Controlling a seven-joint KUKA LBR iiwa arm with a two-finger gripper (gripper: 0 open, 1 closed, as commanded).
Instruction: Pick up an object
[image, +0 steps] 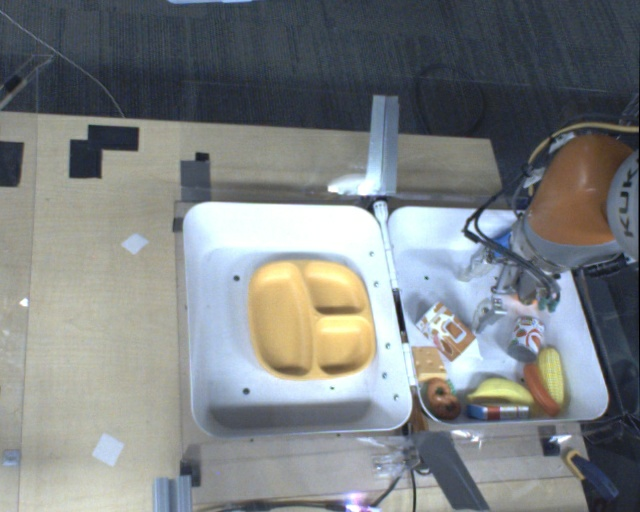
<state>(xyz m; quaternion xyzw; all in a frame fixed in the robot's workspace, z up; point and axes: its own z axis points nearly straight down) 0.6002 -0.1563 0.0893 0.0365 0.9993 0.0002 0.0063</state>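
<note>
Presently, the two-finger gripper (507, 300) is seen over the right-hand shallow white bin (430, 240), hanging from the grey arm with the orange band (583, 195). Its metal fingers (487, 312) are seen parted, with nothing between them, just above and beside the clutter at the bin's near end.

No single item is named by the task. The nearest candidates are noted as follows. A small white and orange printed carton (445, 331) lies flat and askew, just left of the gripper. A small grey and red can-like object (526, 338) lies just below the gripper; its exact form cannot be told. Further towards the near rim, a yellow toy banana (503, 389), an orange and yellow toy corn cob (548, 378), a brown doughnut-shaped piece (442, 400) and a tan square block (427, 362) are packed together, several touching.

The left-hand white bin (215, 330) bears a yellow compartmented plastic tray (310, 318), well apart from the gripper.

The carton is judged light, thin-walled and liable to crush; it should be taken across its narrow sides with moderate force. The toy foods are judged light, hollow and smooth, hence inclined to slip; the banana is best taken across its middle. Crowding at the near end is judged a hazard to a clean closure.
</note>
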